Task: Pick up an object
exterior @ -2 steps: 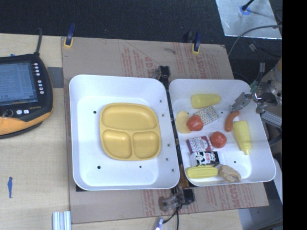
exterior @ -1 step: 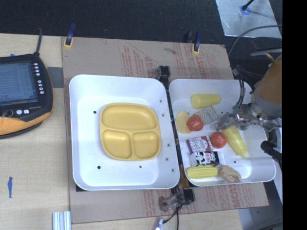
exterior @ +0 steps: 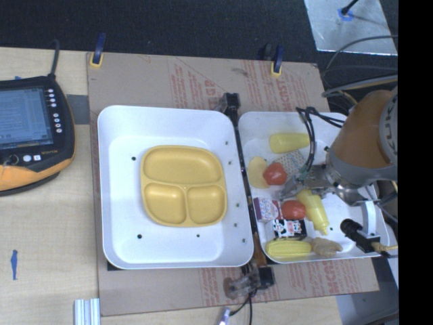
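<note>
My gripper (exterior: 298, 183) reaches into the right bin (exterior: 252, 128) from the right, low among the objects. Just to its left lies a red tomato-like piece (exterior: 275, 174), and a second red piece (exterior: 293, 209) is just below it. A yellow bottle (exterior: 315, 210) lies tilted under the wrist. Nothing is visibly held. Further objects are a yellow oblong (exterior: 289, 141) at the back, a pale yellow piece (exterior: 256, 172), a pink packet (exterior: 267, 210), a black-and-white carton (exterior: 289, 228), a corn cob (exterior: 289, 250) and a beige piece (exterior: 327, 247).
The left bin (exterior: 118, 134) holds a yellow divided plate (exterior: 183, 184). A tablet with an orange case (exterior: 30, 133) lies on the bench at far left. The grey and orange arm (exterior: 362, 141) covers the right bin's right side.
</note>
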Robot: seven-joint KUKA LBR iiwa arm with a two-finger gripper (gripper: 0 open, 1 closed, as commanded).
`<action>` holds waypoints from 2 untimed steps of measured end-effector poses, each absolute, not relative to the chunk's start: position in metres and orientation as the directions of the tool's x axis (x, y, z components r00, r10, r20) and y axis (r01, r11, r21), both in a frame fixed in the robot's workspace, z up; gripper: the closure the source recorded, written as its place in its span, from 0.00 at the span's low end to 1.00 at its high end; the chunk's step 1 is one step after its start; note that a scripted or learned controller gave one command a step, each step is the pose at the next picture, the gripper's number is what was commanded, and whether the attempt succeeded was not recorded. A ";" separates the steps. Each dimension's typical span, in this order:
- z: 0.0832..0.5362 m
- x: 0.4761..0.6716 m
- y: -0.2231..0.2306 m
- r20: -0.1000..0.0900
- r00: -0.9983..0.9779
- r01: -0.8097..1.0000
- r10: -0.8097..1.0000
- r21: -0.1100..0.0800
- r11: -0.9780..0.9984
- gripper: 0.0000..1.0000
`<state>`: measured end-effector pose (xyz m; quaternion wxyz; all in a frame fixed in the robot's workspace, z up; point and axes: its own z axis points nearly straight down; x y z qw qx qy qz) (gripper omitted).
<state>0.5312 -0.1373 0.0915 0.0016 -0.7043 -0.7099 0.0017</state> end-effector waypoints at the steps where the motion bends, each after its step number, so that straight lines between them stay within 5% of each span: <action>1: 0.102 0.531 -0.139 -0.002 -0.013 1.000 1.000 -0.006 0.013 1.00; 2: 0.192 0.616 -0.072 0.001 -0.005 1.000 1.000 -0.002 0.005 1.00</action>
